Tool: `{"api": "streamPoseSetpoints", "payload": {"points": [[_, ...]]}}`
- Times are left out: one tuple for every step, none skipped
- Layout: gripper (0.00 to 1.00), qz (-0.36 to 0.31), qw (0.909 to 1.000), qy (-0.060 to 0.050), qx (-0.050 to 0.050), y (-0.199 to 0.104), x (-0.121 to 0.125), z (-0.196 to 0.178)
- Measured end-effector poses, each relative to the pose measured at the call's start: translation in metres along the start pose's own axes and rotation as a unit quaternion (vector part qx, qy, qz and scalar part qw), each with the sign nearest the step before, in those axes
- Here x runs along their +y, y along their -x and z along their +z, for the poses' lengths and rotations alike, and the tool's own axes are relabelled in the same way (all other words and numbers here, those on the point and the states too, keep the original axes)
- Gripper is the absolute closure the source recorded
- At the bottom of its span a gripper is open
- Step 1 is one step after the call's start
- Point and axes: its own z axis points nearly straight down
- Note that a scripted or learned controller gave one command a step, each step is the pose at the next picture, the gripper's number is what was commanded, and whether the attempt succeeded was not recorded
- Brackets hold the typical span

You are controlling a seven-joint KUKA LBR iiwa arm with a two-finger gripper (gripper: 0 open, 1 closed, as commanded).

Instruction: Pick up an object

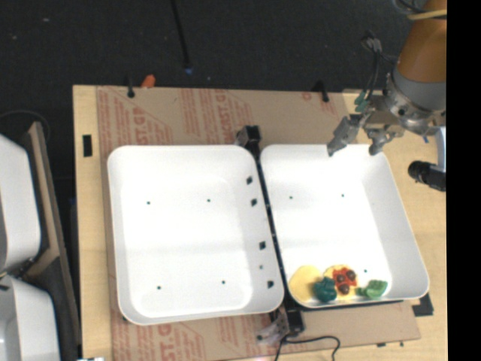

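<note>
Several small objects lie bunched at the near edge of the right bin [376,201]: a pale yellow round piece [304,281], a teal lump [325,292], a red piece with dark spots [344,277] and a small green piece [373,288]. My gripper [353,141] hangs over the far rim of the right bin, well away from them. It is open, its two fingers spread apart with nothing between them.
The left bin [188,224] lies beside the right one, with black clips [263,224] along the seam between them. Both rest on a cardboard sheet [180,119] on the bench. White equipment [19,201] stands at the far left.
</note>
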Motion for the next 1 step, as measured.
{"api": "streamPoseSetpoints", "payload": {"points": [[0.0, 0.0, 1.0, -0.001, 0.0, -0.0147, -0.0946, 0.0431]]}}
